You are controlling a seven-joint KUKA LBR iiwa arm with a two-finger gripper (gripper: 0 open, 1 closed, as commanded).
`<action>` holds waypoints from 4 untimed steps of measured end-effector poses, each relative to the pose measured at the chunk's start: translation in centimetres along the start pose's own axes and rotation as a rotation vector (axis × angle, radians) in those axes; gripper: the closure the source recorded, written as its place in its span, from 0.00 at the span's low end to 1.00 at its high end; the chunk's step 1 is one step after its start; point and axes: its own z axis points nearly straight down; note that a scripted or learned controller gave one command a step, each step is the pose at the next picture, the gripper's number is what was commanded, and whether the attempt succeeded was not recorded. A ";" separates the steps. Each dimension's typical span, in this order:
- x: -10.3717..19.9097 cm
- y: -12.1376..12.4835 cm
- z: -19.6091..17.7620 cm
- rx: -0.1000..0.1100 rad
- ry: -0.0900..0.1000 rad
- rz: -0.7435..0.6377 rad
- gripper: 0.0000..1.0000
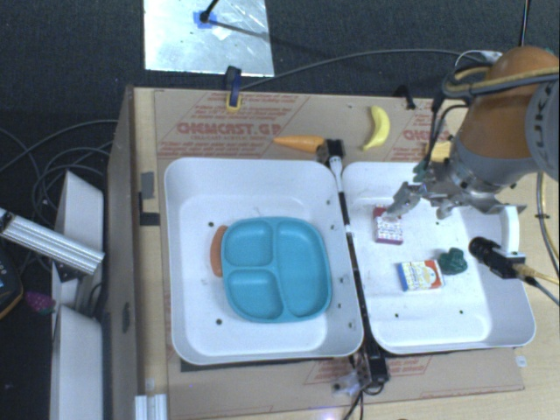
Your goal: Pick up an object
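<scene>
I see the gripper (426,196) over the right bin (490,331), fingers spread and gripping nothing. Just below it lies a small pink packet (388,227); its print is too small to read. A blue-edged box (419,275) lies near a green toy (453,261). The desk (262,121) cardboard reads "CHEMCAST".

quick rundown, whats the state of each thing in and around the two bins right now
blue divided plate: flat in left bin, compartments bare
hot dog: tucked against the plate's left edge
small pink box: in right bin, below the gripper
blue and white box: lying flat
green toy: beside that box
banana: outside bins
carrot: outside bins
</scene>
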 end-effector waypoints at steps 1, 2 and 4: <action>-5.3 -1.2 10.7 0.003 -0.001 0.003 0.00; -1.3 -6.2 12.0 -0.020 -0.009 0.003 0.00; -5.8 -3.4 8.2 -0.002 -0.002 0.004 1.00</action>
